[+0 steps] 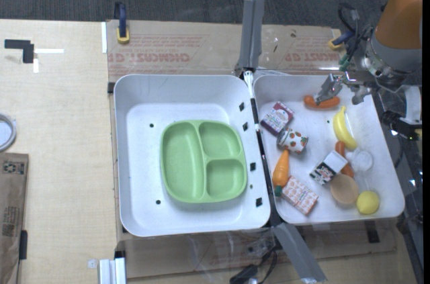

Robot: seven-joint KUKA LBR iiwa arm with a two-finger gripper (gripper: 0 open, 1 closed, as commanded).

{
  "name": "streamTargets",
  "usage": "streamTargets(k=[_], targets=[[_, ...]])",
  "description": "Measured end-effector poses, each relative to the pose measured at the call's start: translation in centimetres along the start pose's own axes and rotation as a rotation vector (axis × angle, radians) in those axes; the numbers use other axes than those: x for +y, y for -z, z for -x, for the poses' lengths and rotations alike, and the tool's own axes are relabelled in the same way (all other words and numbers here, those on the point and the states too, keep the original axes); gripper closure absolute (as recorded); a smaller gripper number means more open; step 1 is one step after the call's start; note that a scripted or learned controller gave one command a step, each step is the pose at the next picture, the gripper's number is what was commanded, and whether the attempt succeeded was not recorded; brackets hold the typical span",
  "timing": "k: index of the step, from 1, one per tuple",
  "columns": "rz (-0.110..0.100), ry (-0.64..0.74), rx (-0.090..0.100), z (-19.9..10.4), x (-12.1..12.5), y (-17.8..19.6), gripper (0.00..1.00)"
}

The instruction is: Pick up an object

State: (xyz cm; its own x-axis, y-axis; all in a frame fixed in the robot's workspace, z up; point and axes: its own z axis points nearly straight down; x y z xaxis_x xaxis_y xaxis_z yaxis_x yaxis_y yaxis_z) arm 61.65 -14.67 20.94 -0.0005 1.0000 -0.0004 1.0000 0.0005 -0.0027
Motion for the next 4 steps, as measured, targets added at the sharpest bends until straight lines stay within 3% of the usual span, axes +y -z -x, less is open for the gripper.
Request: streamTargets(k=[1,2,3,4], targets=[[0.0,0.009,0.0,4.0,-3.0,-6.8,0.0],[0.002,-0.098,0.015,6.4,-2.8,-11.8,0.0],[0.003,-0.099,0.007,6.7,-2.8,-10.8,1.0],[0.001,-0.155,-0.001,0.1,-1.4,2.1,1.0]])
